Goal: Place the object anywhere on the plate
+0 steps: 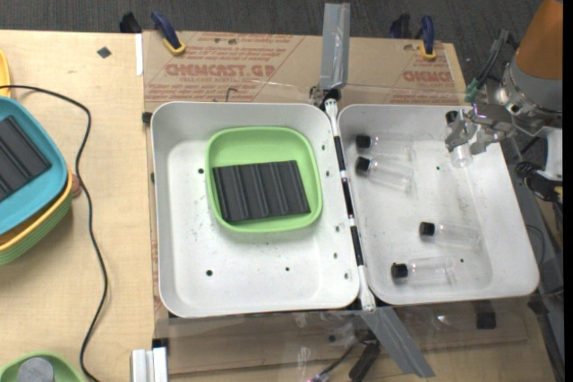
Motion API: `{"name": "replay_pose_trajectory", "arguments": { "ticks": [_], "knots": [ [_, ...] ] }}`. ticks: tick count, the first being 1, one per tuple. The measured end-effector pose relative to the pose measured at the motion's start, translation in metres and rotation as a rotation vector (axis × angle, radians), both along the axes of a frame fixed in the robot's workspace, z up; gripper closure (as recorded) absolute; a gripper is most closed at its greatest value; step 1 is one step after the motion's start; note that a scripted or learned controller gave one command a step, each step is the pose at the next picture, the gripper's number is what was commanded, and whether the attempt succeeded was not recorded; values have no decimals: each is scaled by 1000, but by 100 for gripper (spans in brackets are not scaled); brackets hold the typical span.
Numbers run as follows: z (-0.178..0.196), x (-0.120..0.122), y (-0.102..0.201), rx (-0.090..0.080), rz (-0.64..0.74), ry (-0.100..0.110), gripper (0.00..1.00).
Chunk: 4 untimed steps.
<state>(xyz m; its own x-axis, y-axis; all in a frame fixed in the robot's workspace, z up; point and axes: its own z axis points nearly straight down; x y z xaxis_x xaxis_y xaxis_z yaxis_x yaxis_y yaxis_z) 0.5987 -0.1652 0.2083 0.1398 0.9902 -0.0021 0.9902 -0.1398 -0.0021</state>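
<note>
**A:** Where is the plate, and what room is there around it?

**B:** The green plate sits in the left bin, toward the bin's 12 o'clock half. A dark ribbed insert covers most of its middle, leaving a bare green rim all round. White bin floor lies open at the plate's 6 o'clock and 9 o'clock; at 3 o'clock the rim comes close to the wall shared with the right bin.

**A:** And the things to be moved?

**B:** Four clear tubes with black caps lie flat in the right bin. Two are near the shared wall at the bin's 10 o'clock: the upper tube and, just beside it at its 6 o'clock, the second tube. The third tube lies past the middle toward 4 o'clock, and the fourth tube is near the bin's 6 o'clock edge. The tubes are hard to make out against the white floor.

**A:** How does the gripper stand to them?

**B:** The gripper is over the right bin's 1 o'clock corner, close to the rim. Something clear seems to hang at its tip, but I cannot tell whether it is a tube, nor whether the jaws are apart or together. The upper tube is well apart from it, at its 9 o'clock.
</note>
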Motion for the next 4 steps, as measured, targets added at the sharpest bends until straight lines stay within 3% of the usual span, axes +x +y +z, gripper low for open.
{"name": "replay_pose_trajectory", "arguments": {
  "ticks": [1, 3, 4],
  "knots": [
    [0, 0, 0, 0, 0, 0, 0],
    [75, -7, -46, -1, -331, 0, 0],
    [72, -4, -49, 0, -435, 0, 0]
  ]
}}
